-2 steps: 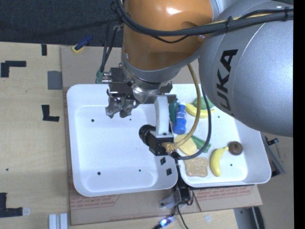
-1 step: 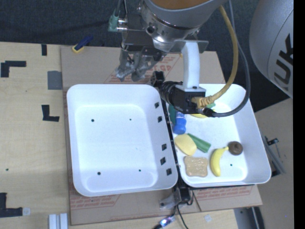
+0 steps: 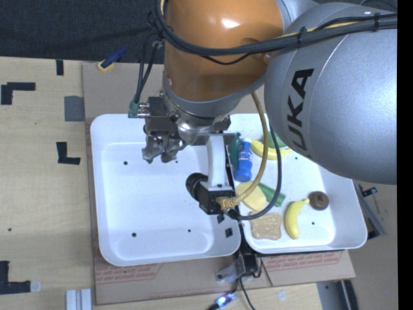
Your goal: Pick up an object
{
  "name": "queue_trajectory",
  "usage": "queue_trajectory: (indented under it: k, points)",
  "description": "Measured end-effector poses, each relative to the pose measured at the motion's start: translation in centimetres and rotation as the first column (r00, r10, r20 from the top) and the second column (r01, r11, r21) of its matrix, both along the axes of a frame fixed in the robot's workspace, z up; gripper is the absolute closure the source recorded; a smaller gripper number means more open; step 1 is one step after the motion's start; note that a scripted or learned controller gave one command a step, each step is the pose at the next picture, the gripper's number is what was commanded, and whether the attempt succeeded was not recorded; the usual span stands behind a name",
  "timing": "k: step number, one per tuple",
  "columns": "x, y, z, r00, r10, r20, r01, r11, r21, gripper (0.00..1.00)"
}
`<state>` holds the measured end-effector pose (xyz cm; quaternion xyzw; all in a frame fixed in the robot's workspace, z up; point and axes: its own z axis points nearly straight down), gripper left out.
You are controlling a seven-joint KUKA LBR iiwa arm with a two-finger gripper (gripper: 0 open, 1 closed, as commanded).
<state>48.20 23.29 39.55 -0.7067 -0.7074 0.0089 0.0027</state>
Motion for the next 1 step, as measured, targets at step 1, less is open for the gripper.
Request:
queue_trajectory:
  k: [1]
  points:
    - [0.17, 0.05, 14.8, 1.0, 0.003, 0.03, -0.003, 1.0, 0.016, 1.0]
